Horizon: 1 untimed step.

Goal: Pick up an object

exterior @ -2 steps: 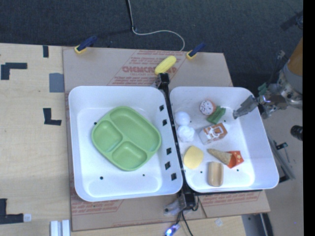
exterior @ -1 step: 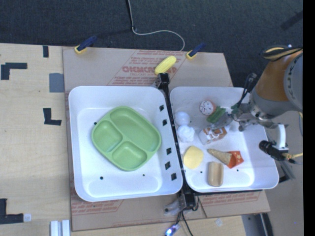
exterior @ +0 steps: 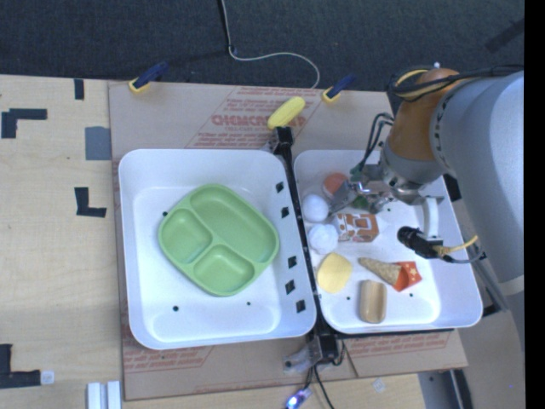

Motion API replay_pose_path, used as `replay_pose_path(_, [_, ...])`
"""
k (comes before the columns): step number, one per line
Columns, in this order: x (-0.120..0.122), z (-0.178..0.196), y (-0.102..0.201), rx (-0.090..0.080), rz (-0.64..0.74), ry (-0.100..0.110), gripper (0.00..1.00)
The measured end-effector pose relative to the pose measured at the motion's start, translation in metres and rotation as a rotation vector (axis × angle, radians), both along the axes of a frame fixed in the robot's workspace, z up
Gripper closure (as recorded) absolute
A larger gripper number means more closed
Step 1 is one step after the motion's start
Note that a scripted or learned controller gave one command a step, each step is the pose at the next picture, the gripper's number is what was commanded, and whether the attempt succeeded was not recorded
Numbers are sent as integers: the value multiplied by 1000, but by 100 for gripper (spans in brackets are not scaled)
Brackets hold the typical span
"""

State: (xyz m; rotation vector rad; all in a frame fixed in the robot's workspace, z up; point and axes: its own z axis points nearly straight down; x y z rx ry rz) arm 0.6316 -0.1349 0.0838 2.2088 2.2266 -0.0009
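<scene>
My gripper (exterior: 355, 192) is low in the right bin (exterior: 456, 309), near its back left part. It hangs just above a brown-and-white waffle-like piece (exterior: 356, 226) and right beside a red item (exterior: 334, 181). Two white balls (exterior: 316, 207) (exterior: 324, 239) lie along the bin's left wall. A yellow lump (exterior: 335, 273), a tan bread-like roll (exterior: 371, 301) and a cone-shaped wedge with a red end (exterior: 390, 272) lie nearer the front. I see nothing held in the gripper.
A green divided plate (exterior: 218, 238) lies in the left bin (exterior: 145, 313). A black part with a yellow cable (exterior: 421, 242) hangs over the right bin's right side. The grey arm (exterior: 485, 169) covers that bin's back right corner.
</scene>
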Motion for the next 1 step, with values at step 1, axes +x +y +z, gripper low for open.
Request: replay_pose_path(1, [27,-3,17,-3,-1,57,0])
